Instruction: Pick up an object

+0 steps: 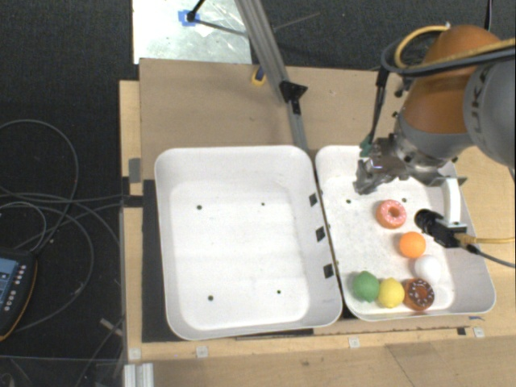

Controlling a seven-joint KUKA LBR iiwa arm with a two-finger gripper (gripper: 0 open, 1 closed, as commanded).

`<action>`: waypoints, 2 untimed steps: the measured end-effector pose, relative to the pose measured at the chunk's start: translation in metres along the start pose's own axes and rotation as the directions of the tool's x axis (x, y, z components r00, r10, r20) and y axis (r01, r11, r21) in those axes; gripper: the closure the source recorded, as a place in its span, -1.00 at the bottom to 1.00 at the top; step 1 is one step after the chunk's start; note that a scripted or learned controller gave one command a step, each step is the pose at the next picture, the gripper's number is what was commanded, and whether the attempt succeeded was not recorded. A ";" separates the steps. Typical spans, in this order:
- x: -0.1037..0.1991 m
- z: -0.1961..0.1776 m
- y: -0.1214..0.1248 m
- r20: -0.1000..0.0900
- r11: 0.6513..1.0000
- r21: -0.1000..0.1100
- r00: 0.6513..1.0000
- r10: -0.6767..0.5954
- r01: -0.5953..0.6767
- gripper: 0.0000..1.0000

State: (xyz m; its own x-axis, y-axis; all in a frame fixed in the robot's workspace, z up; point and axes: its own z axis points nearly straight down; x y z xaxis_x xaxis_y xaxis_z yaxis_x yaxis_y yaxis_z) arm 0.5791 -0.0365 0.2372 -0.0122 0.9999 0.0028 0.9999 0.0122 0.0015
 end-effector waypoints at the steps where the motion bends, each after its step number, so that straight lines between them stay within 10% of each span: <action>1: 0.055 -0.009 0.008 0.000 1.000 -0.001 1.000 0.000 0.000 1.00; 2: 0.115 -0.014 0.016 0.000 1.000 -0.002 1.000 0.000 0.000 1.00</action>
